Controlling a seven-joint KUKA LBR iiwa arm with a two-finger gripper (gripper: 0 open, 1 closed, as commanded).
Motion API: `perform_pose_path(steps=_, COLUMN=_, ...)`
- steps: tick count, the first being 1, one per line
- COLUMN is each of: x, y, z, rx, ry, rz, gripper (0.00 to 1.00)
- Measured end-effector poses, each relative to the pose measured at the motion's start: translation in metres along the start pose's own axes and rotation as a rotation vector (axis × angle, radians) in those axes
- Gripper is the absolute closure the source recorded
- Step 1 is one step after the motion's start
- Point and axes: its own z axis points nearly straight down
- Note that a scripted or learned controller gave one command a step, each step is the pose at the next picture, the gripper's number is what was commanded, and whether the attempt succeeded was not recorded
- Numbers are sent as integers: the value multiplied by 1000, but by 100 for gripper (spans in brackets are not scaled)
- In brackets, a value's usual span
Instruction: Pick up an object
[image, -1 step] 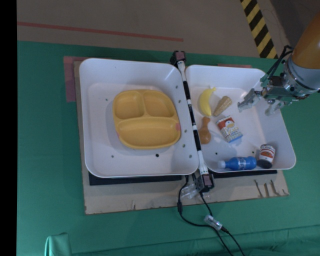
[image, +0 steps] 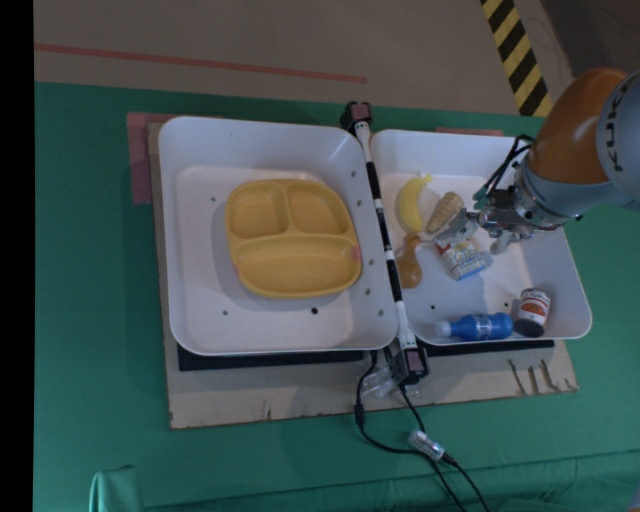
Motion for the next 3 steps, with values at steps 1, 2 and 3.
perform_pose_path(steps=1, x=-2, y=3, z=-15, rx=-14, ry=-4, rz=6, gripper=100)
perform_pose_path(steps=2, x=47, y=52, z=-6, rx=-2, ry=-1, rz=-4, gripper=100)
perform_pose_path(steps=3, x=50, y=151, z=-79, rx=10, ry=0, rz=-5, gripper=100)
